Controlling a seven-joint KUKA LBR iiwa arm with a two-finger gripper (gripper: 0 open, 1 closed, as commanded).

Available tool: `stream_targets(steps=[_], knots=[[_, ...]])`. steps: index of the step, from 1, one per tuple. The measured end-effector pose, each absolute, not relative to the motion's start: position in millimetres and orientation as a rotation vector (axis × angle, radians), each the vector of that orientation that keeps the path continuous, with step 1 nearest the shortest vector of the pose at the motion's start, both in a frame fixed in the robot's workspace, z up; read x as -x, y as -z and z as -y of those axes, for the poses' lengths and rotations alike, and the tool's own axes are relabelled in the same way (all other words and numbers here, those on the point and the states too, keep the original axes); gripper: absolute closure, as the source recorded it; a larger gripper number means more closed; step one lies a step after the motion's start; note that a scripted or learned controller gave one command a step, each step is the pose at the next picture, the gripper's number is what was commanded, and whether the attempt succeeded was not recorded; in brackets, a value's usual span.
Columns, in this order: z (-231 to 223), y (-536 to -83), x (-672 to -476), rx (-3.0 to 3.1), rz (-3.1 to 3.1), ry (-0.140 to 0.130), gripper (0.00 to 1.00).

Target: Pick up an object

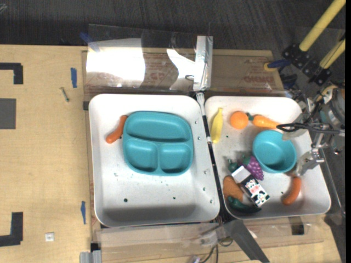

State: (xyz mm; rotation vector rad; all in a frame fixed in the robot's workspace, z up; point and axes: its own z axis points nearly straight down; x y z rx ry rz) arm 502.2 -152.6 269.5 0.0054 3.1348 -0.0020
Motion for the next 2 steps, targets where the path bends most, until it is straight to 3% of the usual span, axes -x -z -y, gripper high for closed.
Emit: stream_targets(steps=[1, 2], knots=[[179, -90, -489.9, 0.279, -3.114, 0.009, 0.0], [179, -107, -497.6, 0.28, -3.09, 0.022, 1.0]])
